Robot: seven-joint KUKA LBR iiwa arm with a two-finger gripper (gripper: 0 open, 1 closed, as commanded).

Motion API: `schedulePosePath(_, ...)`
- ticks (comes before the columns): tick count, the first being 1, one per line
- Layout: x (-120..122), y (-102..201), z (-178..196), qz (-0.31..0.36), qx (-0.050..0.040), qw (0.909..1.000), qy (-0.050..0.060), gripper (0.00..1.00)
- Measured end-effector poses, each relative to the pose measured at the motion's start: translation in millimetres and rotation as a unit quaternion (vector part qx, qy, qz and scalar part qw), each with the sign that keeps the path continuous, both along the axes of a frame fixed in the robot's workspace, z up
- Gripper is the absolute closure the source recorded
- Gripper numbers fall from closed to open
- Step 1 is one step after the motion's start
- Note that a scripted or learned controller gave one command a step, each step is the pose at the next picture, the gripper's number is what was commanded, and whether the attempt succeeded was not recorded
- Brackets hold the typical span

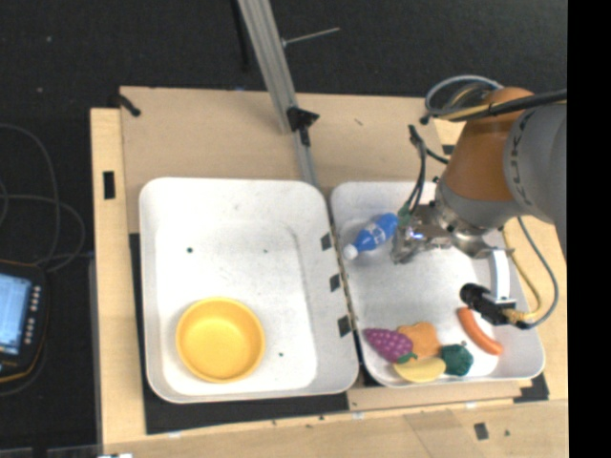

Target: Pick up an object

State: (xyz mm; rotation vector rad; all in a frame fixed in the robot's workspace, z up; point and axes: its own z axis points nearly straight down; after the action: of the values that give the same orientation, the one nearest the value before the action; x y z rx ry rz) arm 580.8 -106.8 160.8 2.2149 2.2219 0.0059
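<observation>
Here the fingers (pixel 412 246) sit low over the right bin (pixel 382 198), right of the frame's centre, pointing down toward its floor. They are small and dark against the metal wrist, and I cannot tell whether they are spread or closed; nothing can be seen between them. Just to their left lies a small bottle (pixel 370 236), blue in the body with a white cap end, tilted so the cap points toward the lower left, close to the wall between the two bins. The bottle is near the fingers, but whether they touch cannot be made out.

Above and to the right of the fingers rises the arm (pixel 535 160), grey with an orange band, coming in from the right edge of the frame, with cables looping around it.

Along the lower edge of the right bin lies a cluster of toy food: purple grapes (pixel 387 343), an orange piece (pixel 420 337) just beside them, a yellow banana (pixel 420 370) below, and a dark green piece (pixel 457 359) touching the banana's right end. An orange-red sausage (pixel 478 331) lies further right, slanted.

The left bin (pixel 239 218) holds a yellow bowl (pixel 221 339) in its lower left part, upright. Both bins rest side by side on the tan bench (pixel 191 132).
</observation>
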Motion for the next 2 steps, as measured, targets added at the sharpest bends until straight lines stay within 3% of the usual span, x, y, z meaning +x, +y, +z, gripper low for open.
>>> schedulePosePath(2, 20, 6, 117, 0.0, -0.0006, 1.0, -0.001, 1.0)
